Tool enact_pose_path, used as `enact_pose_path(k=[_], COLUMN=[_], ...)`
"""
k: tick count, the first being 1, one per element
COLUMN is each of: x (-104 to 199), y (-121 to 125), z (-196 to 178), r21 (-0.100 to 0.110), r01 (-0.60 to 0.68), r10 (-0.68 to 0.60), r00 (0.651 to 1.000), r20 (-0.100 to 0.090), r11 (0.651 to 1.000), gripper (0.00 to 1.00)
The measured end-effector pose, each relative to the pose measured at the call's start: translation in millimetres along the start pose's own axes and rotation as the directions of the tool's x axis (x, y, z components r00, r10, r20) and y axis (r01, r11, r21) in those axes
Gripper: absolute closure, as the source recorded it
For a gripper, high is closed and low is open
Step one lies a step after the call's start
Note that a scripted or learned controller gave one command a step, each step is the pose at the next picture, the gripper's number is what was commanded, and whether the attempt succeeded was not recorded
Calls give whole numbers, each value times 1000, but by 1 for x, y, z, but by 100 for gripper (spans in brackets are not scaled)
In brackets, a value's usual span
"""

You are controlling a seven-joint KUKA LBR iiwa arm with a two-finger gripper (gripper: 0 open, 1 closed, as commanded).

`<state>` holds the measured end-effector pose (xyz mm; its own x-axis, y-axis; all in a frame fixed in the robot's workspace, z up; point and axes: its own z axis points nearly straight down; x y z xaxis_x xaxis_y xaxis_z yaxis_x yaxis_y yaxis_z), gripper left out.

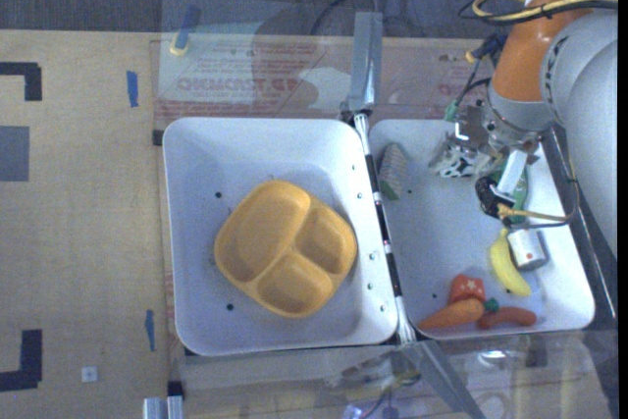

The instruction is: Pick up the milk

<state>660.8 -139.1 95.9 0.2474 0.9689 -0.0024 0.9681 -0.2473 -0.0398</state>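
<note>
Arm: grey with an orange band, reaching in from the right over the far right corner of the right bin [559, 314].
Gripper [454, 159]: over the far part of the right bin, above bare white floor, pointing towards the bin's left side.
Gripper state: cannot tell whether it is released or clenched; the view is too small and cluttered there.
Milk [528, 250]: a small white carton lying in the right bin near its right wall, touching the banana, well apart from the gripper and nearer the camera.
Banana [507, 267]: yellow, lying lengthwise just left of the milk.
Carrot [450, 316]: orange, at the near edge of the right bin.
Red fruit [467, 288]: just beyond the carrot, close against it.
Red pepper [508, 317]: long and thin, right of the carrot along the near edge.
Brush [393, 170]: grey-green, against the right bin's left wall.
Left bin [191, 172]: holds a yellow divided plate [285, 247], lying in the middle.
Tabletop [78, 211]: pale wood, with blue tape marks.
</note>
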Motion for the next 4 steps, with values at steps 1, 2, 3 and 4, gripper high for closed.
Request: enact_pose_path(k=[1, 2, 3, 4], x=[76, 22, 49, 51], y=[-17, -15, -12, -12], z=[-88, -77, -106, -106], r21=[-36, -34, -34, -33], r01=[84, -385, -498, -497], r10=[-84, 385, 498, 496], r00=[997, 923, 867, 868], r20=[1, -16, -22, -21], r11=[996, 922, 866, 867], gripper=[100, 100, 100, 0])
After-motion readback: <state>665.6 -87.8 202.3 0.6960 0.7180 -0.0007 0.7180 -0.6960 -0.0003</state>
